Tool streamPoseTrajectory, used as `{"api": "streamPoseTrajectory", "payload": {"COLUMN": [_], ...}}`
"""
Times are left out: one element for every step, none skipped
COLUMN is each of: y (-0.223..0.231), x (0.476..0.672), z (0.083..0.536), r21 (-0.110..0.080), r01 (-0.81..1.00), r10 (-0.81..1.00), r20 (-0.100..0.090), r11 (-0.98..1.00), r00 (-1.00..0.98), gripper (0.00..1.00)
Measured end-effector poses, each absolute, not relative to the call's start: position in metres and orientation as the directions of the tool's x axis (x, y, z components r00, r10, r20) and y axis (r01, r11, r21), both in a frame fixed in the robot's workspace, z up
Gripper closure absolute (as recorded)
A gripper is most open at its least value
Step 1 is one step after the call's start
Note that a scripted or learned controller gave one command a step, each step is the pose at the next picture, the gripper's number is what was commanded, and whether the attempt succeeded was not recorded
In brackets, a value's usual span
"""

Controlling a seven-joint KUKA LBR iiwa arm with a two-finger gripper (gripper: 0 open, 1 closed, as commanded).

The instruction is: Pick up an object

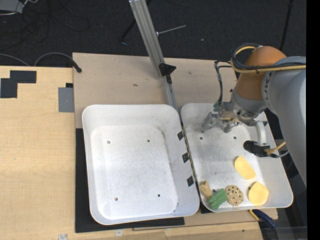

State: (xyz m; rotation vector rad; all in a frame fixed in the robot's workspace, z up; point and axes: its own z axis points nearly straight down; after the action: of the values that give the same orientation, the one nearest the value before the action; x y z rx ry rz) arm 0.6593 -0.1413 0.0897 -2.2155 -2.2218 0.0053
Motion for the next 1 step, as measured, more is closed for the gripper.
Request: {"api": "streamPoseTrajectory", "payload": {"y": [-0.1414], "x": [0.66], "z": [0.1015], "r21": [-0.004], "r01": [1.0], "r10": [1.0], "r20": [0.0], "r11": [0.003], "r00": [-0.003], "gripper": [1.0]}}
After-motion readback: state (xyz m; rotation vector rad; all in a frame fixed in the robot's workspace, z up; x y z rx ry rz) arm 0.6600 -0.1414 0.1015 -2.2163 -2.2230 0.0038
